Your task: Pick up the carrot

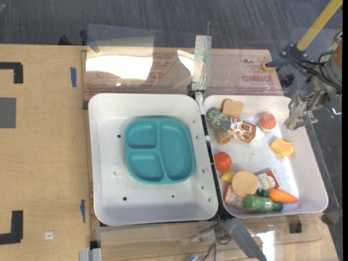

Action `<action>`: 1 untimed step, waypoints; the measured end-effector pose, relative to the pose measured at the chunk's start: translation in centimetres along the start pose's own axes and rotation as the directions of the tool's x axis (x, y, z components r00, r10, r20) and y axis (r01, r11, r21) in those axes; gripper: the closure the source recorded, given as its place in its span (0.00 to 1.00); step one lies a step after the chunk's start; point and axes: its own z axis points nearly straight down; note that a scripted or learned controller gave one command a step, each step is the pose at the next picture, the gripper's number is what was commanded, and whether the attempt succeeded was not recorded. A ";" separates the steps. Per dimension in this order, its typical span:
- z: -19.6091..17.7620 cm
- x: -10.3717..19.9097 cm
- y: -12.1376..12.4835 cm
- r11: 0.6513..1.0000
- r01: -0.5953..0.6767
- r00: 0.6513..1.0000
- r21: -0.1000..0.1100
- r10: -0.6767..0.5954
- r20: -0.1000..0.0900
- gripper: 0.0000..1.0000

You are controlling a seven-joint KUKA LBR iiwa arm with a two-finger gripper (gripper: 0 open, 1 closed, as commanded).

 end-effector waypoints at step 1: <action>14.9 3.0 0.8 0.991 -0.130 0.991 0.000 0.130 -0.003 1.00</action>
